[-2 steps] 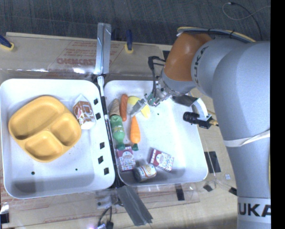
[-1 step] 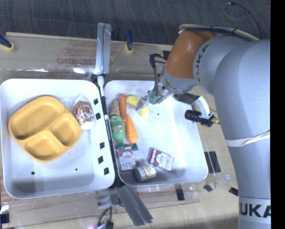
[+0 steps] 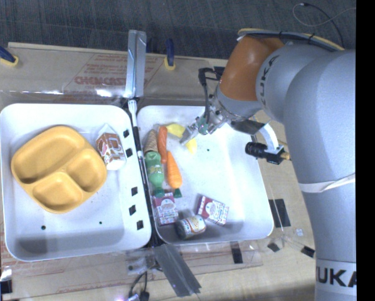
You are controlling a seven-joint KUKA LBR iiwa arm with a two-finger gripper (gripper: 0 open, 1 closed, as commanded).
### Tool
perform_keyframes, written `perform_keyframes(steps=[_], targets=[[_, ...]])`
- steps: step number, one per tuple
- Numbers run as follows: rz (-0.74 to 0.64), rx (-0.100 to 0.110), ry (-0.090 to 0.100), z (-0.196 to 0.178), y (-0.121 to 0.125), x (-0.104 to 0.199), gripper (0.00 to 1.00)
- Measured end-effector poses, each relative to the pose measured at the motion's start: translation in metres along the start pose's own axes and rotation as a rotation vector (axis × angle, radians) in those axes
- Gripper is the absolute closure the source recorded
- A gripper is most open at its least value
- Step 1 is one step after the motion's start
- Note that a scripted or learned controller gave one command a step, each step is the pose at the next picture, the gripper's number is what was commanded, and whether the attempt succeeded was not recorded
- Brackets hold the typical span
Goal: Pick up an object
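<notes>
Yellow piece [image 3: 177,130] lies in your right bin [image 3: 237,187], near its back wall, just beside the carrots [image 3: 167,158]. Your gripper [image 3: 195,130] hangs right at it, fingers slightly spread; whether they grip it you cannot tell. Green bottle [image 3: 154,170] sits left of the carrots. Near the front: two red cartons [image 3: 211,209] and a can [image 3: 190,226]. Left bin [image 3: 24,237]: yellow tray [image 3: 58,168], small carton [image 3: 111,149] at its right.
</notes>
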State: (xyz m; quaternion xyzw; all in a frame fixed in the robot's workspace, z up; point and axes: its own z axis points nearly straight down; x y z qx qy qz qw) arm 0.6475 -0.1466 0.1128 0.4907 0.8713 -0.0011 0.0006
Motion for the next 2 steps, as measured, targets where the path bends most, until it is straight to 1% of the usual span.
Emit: perform_keyframes(steps=[1, 2], targets=[[0.113, 0.004, 0.005, 0.018, -0.025, -0.06, 1.0], [0.302, -0.001, 0.001, -0.107, -0.028, -0.053, 1.0]])
